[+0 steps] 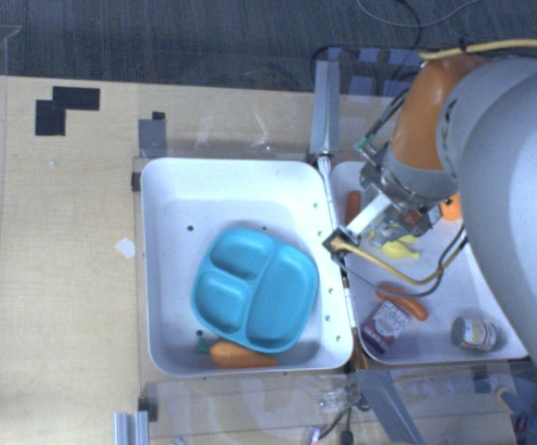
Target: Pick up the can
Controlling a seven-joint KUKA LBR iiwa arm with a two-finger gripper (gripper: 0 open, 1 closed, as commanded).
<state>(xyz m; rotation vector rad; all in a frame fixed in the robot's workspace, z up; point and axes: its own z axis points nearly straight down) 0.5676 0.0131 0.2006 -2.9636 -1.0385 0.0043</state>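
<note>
My claw (393,222) hangs low over the upper part of the right bin (435,346), just right of the wall between the two bins; whether it is apart or together I cannot tell. The can (475,333) lies on its side in the lower right of the frame, near that bin's lower edge, well apart from me. Between us lie an orange sausage-like piece (402,301) and a dark pouch (385,324). The left bin (171,202) holds a blue divided plate (256,289) and a carrot (240,356).
</note>
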